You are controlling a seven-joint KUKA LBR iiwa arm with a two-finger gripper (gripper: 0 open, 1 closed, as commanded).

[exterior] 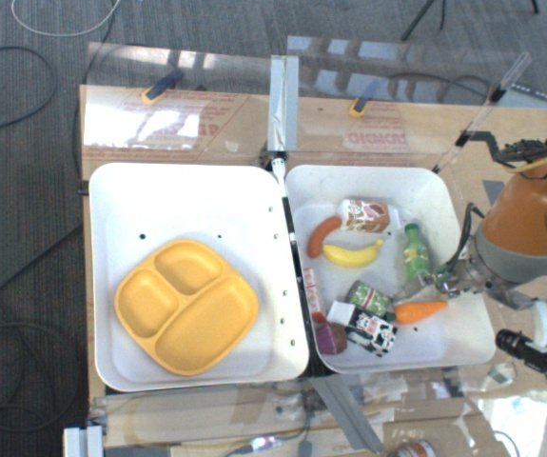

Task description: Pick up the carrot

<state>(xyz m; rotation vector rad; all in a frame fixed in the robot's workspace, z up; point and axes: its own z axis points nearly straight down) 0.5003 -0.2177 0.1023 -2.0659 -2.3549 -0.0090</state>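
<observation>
Now gripper (447,284) hovers by carrot (421,311) — right bin (463,350).

Orange carrot (421,311) lies flat near right bin's (463,350) front-right corner.

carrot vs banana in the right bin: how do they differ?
The small orange toy carrot tapers to a point; the yellow toy banana is curved with blunt ends. The carrot lies near the bin's right edge, close to the gripper; the banana lies mid-bin, touching a red sausage-shaped toy. Both lie flat in the right white bin.
</observation>
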